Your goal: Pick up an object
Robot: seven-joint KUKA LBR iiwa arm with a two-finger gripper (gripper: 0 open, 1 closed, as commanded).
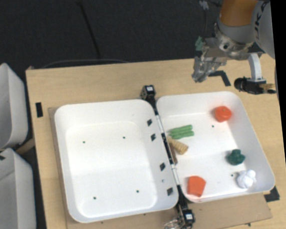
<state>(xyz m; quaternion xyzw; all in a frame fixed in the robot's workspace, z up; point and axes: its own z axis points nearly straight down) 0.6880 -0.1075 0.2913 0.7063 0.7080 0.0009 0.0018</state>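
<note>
The end effector (202, 73) hovers over the table (104, 82) beyond the right bin's (251, 141) far edge, grasping nothing; its opening cannot be told.

One fixed camera, high above the bench (45, 146).
It looks down aslant, far enough to take in both bins.

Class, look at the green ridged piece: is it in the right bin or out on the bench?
In. The green ridged piece lies flat on the right bin floor, near the divider.
</note>
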